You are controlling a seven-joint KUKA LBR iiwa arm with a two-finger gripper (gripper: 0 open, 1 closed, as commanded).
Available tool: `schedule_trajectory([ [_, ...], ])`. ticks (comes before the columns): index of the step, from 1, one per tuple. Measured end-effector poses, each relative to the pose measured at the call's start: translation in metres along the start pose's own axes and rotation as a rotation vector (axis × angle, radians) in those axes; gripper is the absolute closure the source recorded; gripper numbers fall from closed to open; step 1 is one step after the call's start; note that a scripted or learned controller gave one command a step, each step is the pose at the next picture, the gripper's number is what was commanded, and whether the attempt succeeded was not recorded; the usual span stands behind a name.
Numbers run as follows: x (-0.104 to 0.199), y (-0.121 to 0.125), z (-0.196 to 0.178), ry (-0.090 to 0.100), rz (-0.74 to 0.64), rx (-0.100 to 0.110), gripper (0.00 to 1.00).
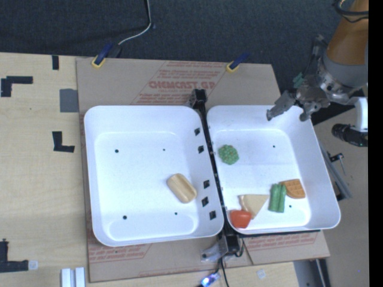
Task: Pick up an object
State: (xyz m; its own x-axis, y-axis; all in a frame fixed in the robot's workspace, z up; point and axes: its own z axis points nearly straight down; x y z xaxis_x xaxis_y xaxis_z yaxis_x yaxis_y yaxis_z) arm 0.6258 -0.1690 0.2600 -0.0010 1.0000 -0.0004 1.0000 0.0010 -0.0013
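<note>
A tan, bread-roll-shaped toy (181, 188) is lying alone toward the near right of the left white bin (102, 124). In the right white bin (299, 133), a knobbly green broccoli-like piece (228, 154) is sitting far left, while a red rounded piece (240, 219), a cream wedge (254, 203), a green stick (277, 197) and an orange ridged slice (294, 188) are crowding the near edge. The two-finger gripper (289, 110) is hovering over the bin's far right corner, fingers spread and holding nothing, likely positioning before descending toward a target.
</note>
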Motion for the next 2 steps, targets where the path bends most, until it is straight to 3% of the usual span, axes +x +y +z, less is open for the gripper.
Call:
schedule_trajectory([
  [1, 0.079, 0.046, -0.121, 0.0, -0.01, -0.017, 0.0],
  [2, 0.113, -0.096, -0.04, 0.004, 0.0, 0.015, 0.0],
])
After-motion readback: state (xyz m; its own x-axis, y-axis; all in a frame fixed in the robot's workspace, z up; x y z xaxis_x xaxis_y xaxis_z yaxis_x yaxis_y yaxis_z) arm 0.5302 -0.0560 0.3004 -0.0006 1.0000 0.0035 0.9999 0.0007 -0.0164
